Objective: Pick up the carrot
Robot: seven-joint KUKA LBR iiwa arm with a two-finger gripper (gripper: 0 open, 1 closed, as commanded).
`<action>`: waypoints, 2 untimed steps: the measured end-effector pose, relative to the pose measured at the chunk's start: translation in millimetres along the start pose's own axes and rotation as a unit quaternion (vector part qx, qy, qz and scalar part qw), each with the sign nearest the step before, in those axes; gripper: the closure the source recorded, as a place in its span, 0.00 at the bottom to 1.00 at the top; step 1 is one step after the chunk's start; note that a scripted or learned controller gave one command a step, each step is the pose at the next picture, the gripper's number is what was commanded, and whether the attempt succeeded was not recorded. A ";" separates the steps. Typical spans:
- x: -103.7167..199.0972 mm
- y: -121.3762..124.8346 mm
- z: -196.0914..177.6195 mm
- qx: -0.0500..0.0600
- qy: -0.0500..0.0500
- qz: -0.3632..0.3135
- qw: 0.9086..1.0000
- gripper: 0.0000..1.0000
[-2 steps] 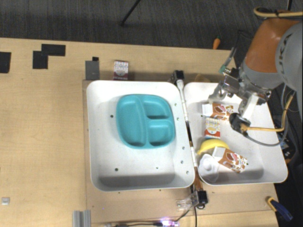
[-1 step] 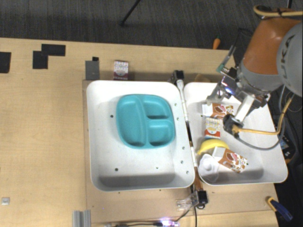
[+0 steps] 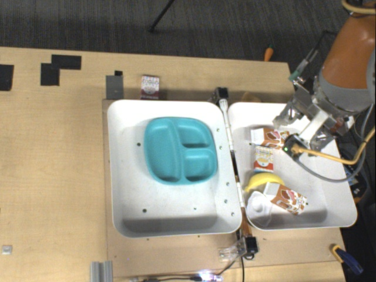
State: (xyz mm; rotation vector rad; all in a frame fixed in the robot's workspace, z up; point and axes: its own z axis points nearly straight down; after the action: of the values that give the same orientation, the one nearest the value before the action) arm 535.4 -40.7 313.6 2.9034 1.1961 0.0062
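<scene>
My gripper (image 3: 286, 123) hangs over the back of the right bin (image 3: 335, 216), right above a brown-and-white carton (image 3: 271, 138). I cannot make out a carrot in this bin; the gripper and wrist hide part of the bin floor. A small orange thing (image 3: 268, 53) lies on the bench behind the bins, and I cannot tell what it is.
The right bin also holds a white-and-orange packet (image 3: 264, 157), a yellow banana (image 3: 260, 181), a white cup (image 3: 258, 205) and a second brown-and-white carton (image 3: 289, 200). A teal divided plate (image 3: 179, 150) lies in the left bin (image 3: 126, 216).
</scene>
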 end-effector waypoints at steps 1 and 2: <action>-45.6 29.3 29.1 0.001 -0.001 -0.027 1.000 0.00; -55.4 5.3 53.3 0.003 -0.001 0.119 0.993 0.00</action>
State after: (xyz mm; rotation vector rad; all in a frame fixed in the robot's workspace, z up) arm 500.1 -83.5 260.2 3.0296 0.8435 -0.0007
